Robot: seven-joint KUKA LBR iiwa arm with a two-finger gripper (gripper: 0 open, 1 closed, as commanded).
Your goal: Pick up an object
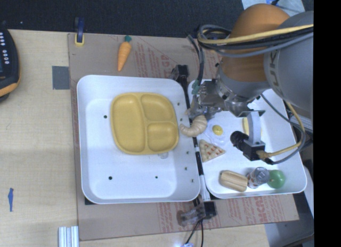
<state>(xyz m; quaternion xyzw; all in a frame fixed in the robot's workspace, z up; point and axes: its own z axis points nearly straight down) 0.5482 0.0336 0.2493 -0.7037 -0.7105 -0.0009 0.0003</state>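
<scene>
Camera view, looking down at a slant: two shallow white bins side by side on the table [37, 150]; left bin [96, 184] carries a yellow divided plate [144, 122] with three compartments, lying flat in its upper half; right bin [295, 184] is partly covered by the grey arm [290, 54] and its orange band [261, 17], reaching in from the right; gripper [205, 102] sits low at the right bin's left edge, just above a tan croissant [194, 126] that lies over the seam between the two bins; fingers are hidden by the wrist body and cabling, so cannot tell how far apart they stand or whether anything is between them; croissant looks close to or touching the gripper's underside, contact not resolvable. Within right bin: fried egg [217, 130] just right of croissant; pizza slice [211, 150] below it; bread roll [234, 180] near front edge; metallic piece [259, 175] beside a green ball [276, 179] at front right. Toy carrot [123, 53] lies on the table behind left bin, well apart from the gripper.
</scene>
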